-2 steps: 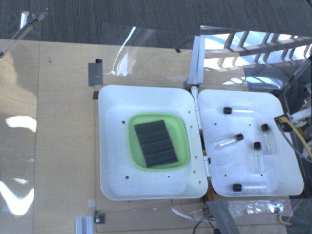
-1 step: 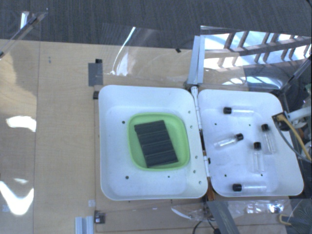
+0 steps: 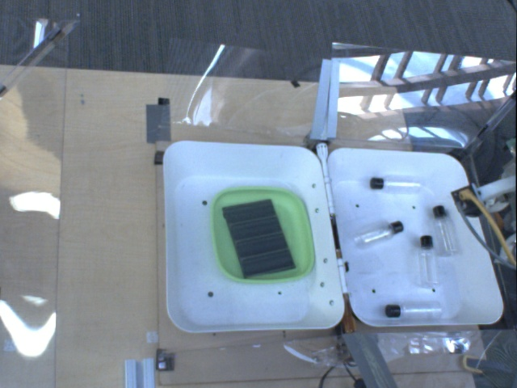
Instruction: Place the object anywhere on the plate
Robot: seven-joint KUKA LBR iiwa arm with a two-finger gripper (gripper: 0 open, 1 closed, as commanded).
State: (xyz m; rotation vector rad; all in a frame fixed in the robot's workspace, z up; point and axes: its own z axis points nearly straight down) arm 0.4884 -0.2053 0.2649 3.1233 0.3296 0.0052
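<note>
A square green plate (image 3: 303, 237) sits in the middle of the left white bin (image 3: 186, 217). A dark grey ribbed rectangular block (image 3: 258, 238) lies flat on the plate, slightly tilted, well inside the plate's rim. Nothing is touching the block.
The right white bin (image 3: 468, 293) holds several clear vials with black caps, such as one vial (image 3: 380, 232) near its middle and another vial (image 3: 412, 309) by its front wall. Cables and machine parts (image 3: 489, 204) overhang that bin's right edge. A metal post (image 3: 325, 107) stands behind the bins.
</note>
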